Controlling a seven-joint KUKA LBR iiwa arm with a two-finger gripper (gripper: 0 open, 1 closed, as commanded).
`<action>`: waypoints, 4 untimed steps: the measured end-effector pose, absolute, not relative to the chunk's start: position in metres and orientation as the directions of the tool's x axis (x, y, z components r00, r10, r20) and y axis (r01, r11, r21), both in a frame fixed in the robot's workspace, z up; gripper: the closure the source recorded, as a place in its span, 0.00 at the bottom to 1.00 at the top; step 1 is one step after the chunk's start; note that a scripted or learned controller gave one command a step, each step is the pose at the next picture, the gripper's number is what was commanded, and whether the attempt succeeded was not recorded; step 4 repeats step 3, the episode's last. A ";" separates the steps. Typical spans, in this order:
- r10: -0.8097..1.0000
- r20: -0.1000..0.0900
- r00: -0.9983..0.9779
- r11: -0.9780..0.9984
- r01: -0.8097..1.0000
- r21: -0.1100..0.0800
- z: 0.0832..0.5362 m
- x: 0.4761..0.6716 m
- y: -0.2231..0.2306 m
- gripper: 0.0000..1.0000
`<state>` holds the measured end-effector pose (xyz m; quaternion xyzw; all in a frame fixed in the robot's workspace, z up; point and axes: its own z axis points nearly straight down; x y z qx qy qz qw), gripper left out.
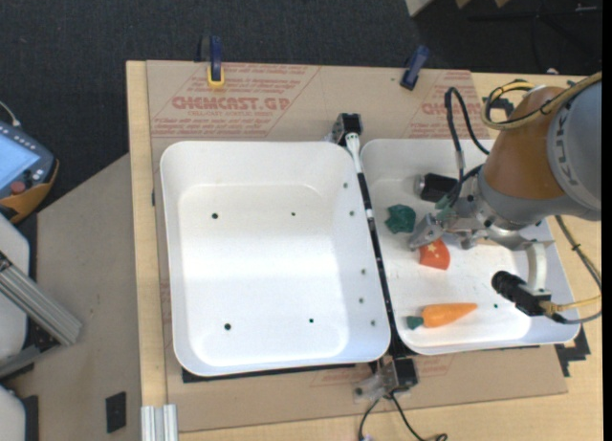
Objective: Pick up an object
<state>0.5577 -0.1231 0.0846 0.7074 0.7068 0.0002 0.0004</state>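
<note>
arm in right bin (535,329) | pincer (432,231) low over red obj (435,255), near green obj (401,217); spread or pressed together: cannot tell | orange carrot-like obj (448,315) nearer edge, apart | tip: center on red obj, drop straight, keep off green, close only once it sits betw tips

A brown bench (287,95) bears two white bins (258,248).

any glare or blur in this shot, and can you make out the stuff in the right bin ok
Camera view: even lighting, the left bin bright white but not blown out; soft shadows under the arm; the carrot, red piece and green piece in the right bin are sharp enough to tell apart; the gripper looks dark and muddled.
</note>
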 end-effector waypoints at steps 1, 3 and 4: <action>1.000 -0.002 0.002 -0.002 1.000 0.005 0.096 0.559 -0.123 1.00; 1.000 0.004 -0.007 0.007 1.000 -0.006 0.184 0.477 0.025 1.00; 1.000 0.004 -0.007 0.007 1.000 -0.006 0.184 0.477 0.025 1.00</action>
